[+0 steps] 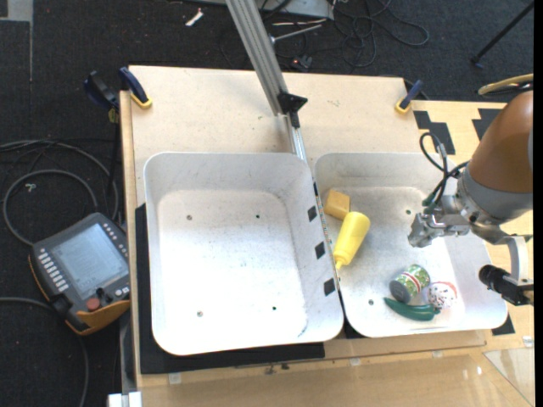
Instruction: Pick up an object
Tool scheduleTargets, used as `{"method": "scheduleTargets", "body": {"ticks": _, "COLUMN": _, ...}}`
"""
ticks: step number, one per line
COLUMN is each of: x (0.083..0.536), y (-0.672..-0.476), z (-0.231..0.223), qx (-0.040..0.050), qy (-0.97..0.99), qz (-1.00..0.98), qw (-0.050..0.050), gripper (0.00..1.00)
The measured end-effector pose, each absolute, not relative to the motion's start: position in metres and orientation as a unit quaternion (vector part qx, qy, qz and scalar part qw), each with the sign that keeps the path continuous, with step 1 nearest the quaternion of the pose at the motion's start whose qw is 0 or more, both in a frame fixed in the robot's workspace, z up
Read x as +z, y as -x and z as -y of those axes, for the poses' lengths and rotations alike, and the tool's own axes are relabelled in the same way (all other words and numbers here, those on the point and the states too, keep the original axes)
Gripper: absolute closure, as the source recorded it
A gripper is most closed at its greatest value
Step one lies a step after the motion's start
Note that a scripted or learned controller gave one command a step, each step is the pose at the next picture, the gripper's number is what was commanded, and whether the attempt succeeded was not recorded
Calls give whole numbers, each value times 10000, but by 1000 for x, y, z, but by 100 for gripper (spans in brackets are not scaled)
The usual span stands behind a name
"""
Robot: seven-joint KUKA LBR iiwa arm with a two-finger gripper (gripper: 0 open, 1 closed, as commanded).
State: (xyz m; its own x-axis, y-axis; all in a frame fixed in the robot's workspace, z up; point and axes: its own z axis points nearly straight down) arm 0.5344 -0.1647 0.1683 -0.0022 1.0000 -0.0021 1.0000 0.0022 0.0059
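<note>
In the right bin [382, 172] lie a yellow bottle [351, 236] near the dividing wall, a small tan block [338, 203] just behind it, and toward the front a green-and-white can [411, 283], a dark green curved piece [414, 310] and a white ball with red marks [441, 295]. My gripper [422, 232] hangs over the right side of this bin, above and behind the can, apart from every object. Nothing shows between its fingers.
The left bin [170, 185] stands beside the right one, with a raised wall between them. A metal rail [259, 45] slants in from the back. Clamps [136, 87] hold the bench's far corners. A teach pendant [81, 265] lies on the floor at left.
</note>
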Motion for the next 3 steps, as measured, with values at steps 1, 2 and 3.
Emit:
{"method": "scheduleTargets", "body": {"ticks": 1, "x": 221, "y": -536, "z": 165, "qx": 15, "qy": -7059, "qz": -7083, "qw": 30, "gripper": 100}}
{"method": "scheduleTargets", "body": {"ticks": 2, "x": 217, "y": -555, "z": 105, "qx": 13, "qy": -7041, "qz": -7101, "qw": -1, "gripper": 100}}
{"method": "scheduleTargets", "body": {"ticks": 3, "x": 228, "y": -578, "z": 48, "qx": 19, "qy": -7039, "qz": -7103, "qw": 6, "gripper": 100}}
